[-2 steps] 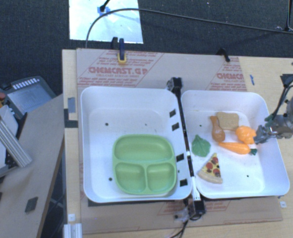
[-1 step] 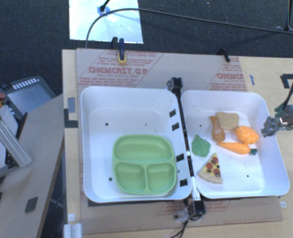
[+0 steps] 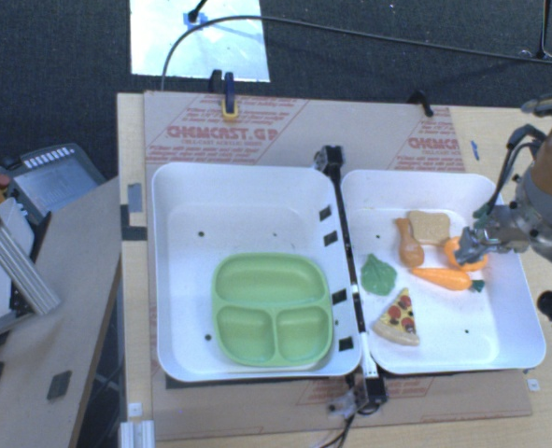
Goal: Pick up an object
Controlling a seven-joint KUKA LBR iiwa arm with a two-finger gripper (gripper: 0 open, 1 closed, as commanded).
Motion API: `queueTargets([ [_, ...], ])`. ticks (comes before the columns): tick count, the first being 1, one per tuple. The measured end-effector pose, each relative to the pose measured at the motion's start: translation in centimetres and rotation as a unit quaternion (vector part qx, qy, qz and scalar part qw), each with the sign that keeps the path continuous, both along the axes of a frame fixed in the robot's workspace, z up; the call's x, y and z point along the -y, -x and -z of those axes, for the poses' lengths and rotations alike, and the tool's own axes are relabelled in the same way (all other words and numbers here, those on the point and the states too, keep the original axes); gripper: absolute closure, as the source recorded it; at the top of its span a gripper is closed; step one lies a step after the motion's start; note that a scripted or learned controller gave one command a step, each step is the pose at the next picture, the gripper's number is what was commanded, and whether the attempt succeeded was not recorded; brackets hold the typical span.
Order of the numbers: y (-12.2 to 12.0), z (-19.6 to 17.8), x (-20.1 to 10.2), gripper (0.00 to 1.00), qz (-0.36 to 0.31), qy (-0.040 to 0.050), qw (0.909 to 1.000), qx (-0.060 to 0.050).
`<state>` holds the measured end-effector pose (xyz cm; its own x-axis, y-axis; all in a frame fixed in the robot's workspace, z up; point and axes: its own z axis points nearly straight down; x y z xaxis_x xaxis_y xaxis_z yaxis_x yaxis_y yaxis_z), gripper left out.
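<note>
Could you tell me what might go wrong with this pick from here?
The gripper sits over an orange piece crowded by the carrot and toast, so it may nudge a neighbour or catch two. It is also near the right bin's wall, and could clip it.

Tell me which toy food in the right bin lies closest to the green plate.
The green leafy piece: it lies by the right bin's left wall, nearest the green plate. The pizza slice, drumstick, toast and carrot lie farther right.
</note>
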<state>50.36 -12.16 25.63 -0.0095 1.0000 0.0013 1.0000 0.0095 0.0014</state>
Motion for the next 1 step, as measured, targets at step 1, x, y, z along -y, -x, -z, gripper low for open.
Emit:
queueTargets([
  [1,-0.84,-0.43,-5.28,1.0,0.0,0.0,1.0,0.001],
])
